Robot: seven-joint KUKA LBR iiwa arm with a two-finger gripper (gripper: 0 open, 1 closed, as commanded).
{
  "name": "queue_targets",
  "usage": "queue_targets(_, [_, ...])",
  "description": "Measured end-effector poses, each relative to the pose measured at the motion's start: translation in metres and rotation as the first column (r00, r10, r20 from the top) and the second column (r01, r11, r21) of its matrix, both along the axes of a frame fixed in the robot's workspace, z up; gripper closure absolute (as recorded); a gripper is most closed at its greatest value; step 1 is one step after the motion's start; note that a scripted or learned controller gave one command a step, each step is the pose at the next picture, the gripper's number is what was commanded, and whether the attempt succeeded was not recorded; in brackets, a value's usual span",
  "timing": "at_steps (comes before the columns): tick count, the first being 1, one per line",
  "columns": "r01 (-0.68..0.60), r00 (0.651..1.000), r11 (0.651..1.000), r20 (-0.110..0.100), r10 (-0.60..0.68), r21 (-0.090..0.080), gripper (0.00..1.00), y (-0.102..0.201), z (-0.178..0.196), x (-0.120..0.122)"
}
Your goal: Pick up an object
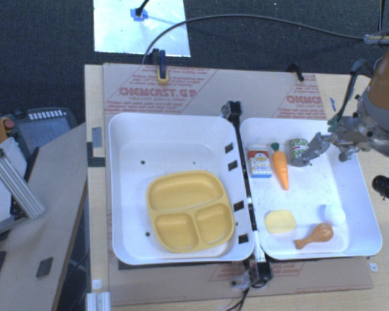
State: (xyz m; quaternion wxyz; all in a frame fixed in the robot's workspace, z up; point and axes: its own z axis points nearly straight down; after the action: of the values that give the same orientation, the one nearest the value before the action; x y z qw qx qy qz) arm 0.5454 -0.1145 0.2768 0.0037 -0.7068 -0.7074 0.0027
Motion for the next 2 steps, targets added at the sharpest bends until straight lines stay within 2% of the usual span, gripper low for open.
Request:
queue_targets(1, [-0.002,1.0,1.0,0.011,0.002,-0.002,0.0,0.0,0.005,0.002])
queue_targets(2, [0.0,1.0,1.0,0.008,0.0,-0.001,0.0,-0.006,-0.043,-0.005])
